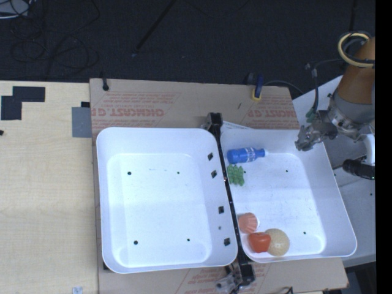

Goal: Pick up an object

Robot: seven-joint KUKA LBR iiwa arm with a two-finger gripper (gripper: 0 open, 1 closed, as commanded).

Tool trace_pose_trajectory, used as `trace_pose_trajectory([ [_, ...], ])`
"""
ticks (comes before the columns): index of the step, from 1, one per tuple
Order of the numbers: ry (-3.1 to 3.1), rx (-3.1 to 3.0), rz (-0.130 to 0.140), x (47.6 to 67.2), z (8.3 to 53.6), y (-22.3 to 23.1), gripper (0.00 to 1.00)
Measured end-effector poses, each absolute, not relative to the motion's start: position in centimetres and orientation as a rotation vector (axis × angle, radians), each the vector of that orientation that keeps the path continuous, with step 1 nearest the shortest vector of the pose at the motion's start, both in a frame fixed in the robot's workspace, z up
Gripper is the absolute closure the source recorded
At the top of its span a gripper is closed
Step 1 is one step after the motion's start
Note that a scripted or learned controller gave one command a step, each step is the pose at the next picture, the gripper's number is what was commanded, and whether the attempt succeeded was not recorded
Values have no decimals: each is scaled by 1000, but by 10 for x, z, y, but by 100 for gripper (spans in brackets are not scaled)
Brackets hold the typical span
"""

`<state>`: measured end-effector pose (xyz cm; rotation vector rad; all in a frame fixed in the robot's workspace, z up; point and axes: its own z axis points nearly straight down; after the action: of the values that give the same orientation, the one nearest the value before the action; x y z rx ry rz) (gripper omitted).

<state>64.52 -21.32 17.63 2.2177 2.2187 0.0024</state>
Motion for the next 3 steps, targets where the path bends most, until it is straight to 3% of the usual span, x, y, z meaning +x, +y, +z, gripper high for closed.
trace_pose_trajectory([
  [1, 2228, 2215, 2, 640, 216, -145, 100],
  [2, 2219, 2228, -7, 618, 191, -202, 100],
  [3, 2223, 2223, -4, 624, 171, -213, 100],
])
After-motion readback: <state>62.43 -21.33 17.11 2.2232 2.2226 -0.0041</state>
